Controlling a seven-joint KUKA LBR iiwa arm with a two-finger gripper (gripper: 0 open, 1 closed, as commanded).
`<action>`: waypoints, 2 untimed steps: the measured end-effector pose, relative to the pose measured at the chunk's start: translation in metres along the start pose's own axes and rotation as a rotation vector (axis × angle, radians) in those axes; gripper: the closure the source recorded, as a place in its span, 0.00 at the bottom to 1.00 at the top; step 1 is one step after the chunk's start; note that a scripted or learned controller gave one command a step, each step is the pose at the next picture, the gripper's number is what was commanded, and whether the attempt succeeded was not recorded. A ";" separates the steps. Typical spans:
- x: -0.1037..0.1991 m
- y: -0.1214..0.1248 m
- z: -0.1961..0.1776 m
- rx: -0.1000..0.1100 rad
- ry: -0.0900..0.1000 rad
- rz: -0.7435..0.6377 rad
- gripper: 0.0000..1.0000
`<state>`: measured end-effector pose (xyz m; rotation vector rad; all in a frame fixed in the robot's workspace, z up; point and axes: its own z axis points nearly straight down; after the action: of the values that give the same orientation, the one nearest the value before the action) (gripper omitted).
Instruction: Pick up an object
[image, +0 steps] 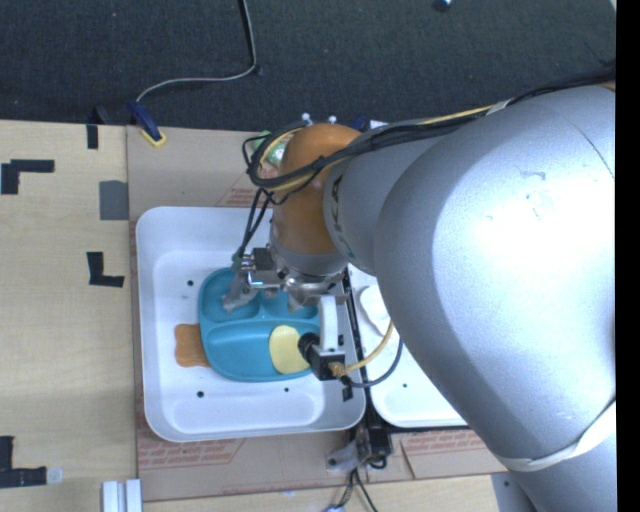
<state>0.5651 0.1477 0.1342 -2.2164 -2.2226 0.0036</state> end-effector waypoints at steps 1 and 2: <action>0.074 -0.022 -0.030 -0.001 0.000 -0.001 0.00; 0.073 -0.048 -0.279 -0.004 -0.001 0.001 0.00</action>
<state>0.5182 0.2210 0.4138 -2.2197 -2.2245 -0.0001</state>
